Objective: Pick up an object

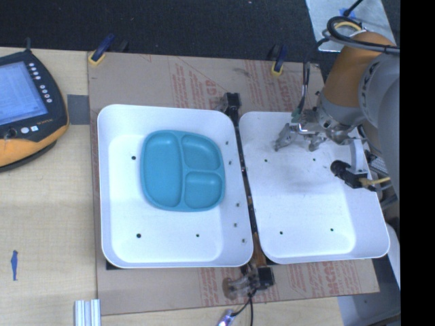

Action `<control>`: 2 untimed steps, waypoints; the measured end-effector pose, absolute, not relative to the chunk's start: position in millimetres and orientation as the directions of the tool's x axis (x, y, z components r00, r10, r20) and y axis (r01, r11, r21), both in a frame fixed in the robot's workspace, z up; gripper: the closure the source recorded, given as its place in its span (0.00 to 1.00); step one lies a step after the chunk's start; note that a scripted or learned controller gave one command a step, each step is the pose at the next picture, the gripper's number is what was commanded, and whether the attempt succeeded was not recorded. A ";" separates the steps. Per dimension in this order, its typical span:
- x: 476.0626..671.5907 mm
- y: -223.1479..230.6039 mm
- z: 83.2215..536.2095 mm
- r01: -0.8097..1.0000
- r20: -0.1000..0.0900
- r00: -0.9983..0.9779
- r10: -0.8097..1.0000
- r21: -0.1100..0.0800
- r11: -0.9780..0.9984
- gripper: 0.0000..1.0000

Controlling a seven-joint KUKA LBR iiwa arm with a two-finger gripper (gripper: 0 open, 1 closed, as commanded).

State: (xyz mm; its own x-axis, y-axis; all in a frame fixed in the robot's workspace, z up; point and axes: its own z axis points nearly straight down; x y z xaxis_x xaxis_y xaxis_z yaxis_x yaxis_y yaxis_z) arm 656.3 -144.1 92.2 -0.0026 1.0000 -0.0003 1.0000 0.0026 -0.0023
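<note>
A teal divided plate (pixel 182 170) lies flat in the middle of the left bin (pixel 119 250). My gripper (pixel 298 141) hangs over the back part of the right bin (pixel 306 246), well to the right of the plate. Its fingers (pixel 281 142) are spread apart and open, with nothing between them. Below it the white bin floor is bare. The grey arm with its orange band (pixel 353 60) comes in from the upper right.
A black fitting with a yellow cable (pixel 345 173) hangs off the arm over the right bin's right side. A teach pendant (pixel 27 107) lies on the bench at far left. Clamps (pixel 102 49) hold the cardboard sheet at the back.
</note>
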 end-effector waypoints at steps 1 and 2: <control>569.6 -100.9 91.4 1.000 0.000 -0.005 1.000 -0.006 0.005 0.00; 497.8 -97.2 91.1 1.000 0.001 -0.005 1.000 -0.006 0.005 0.00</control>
